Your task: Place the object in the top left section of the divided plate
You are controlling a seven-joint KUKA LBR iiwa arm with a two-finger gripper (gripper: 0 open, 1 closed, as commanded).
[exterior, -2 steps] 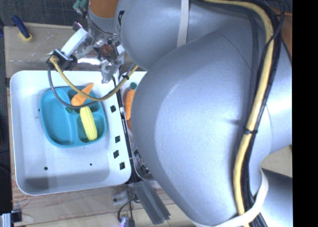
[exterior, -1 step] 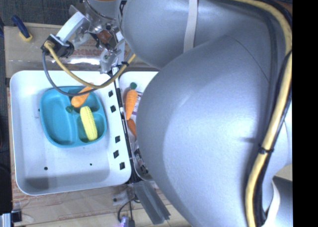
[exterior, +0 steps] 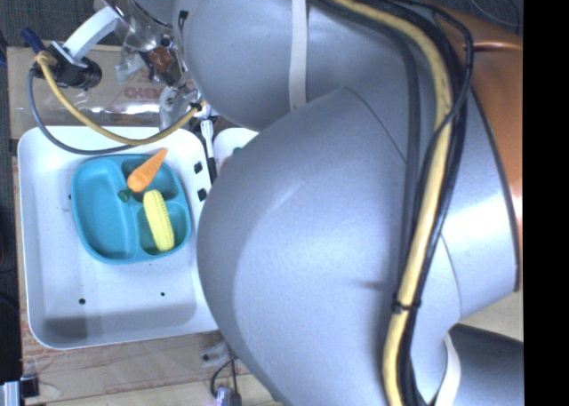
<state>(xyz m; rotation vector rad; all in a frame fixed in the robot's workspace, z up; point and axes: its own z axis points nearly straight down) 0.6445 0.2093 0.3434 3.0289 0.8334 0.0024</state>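
A blue divided plate (exterior: 98, 207) lies in the far half of the left white bin (exterior: 107, 302). An orange toy carrot (exterior: 148, 170) rests tilted at the plate's far right, its tip over the rim. A yellow corn cob (exterior: 159, 220) lies in the plate's right section, just in front of the carrot. My gripper (exterior: 158, 65) hangs beyond the bin's far edge, above and behind the plate, apart from both toys. The large left section of the plate is bare blue.
The grey arm (exterior: 356, 218) covers most of the view and hides nearly all of the right bin (exterior: 233, 139). A yellow and dark cable (exterior: 80, 122) loops over the left bin's far edge. The bin's near floor is bare white.
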